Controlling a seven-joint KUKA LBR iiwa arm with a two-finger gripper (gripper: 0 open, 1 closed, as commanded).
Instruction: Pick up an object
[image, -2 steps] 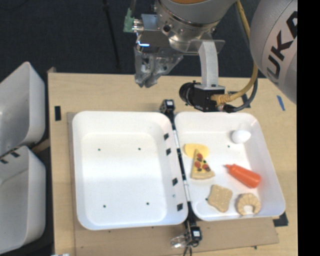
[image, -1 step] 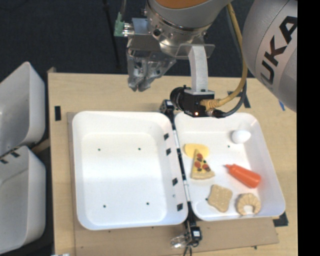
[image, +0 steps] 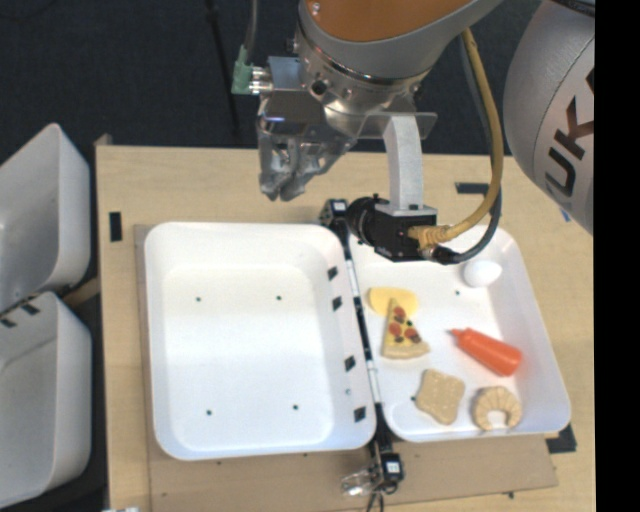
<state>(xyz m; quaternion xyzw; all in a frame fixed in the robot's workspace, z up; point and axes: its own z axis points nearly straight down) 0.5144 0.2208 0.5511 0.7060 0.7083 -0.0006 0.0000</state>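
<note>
Pizza slice, a flat wedge with yellow cheese, red dots and a tan crust, lies in the right bin near its left wall; beside it a glossy orange carrot, a tan toast piece, a ridged croissant and a smooth white egg; left bin is shallow white plastic; letters "UK" read on the grey arm; jaws hang blurred above the worktop behind the left bin, state cannot be told.
</note>
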